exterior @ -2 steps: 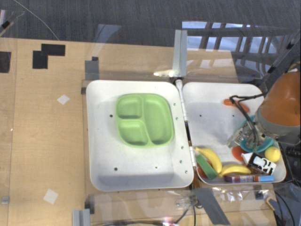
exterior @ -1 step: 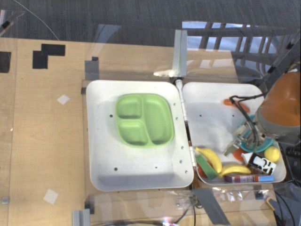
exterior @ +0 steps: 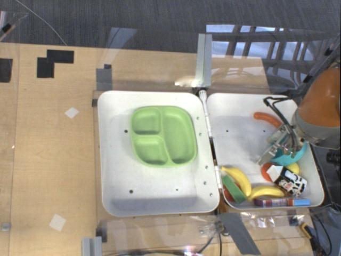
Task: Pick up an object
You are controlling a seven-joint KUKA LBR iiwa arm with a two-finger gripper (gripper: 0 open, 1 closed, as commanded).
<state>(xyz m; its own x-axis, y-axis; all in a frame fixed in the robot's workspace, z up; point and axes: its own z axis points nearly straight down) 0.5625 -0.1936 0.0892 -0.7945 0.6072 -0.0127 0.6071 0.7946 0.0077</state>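
My gripper [exterior: 274, 149] hangs low over the middle right of the right bin [exterior: 234, 116], below the arm's orange band [exterior: 319, 103]. A teal bowl-like object [exterior: 293, 155] lies directly under and beside the gripper, partly covered by it. I cannot tell whether they touch. An orange carrot-like piece [exterior: 266, 118] lies further back. Toward the front are a red piece [exterior: 266, 170], a white and black box [exterior: 291, 182], two bananas [exterior: 241, 178] [exterior: 269, 191], a green block [exterior: 233, 189] and a marker [exterior: 281, 201].
The left bin [exterior: 117, 191] holds a green divided plate [exterior: 162, 135]. A metal divider [exterior: 209, 137] separates the two bins. The objects crowd the right bin's front right corner. Black cables [exterior: 277, 106] loop near the wrist.
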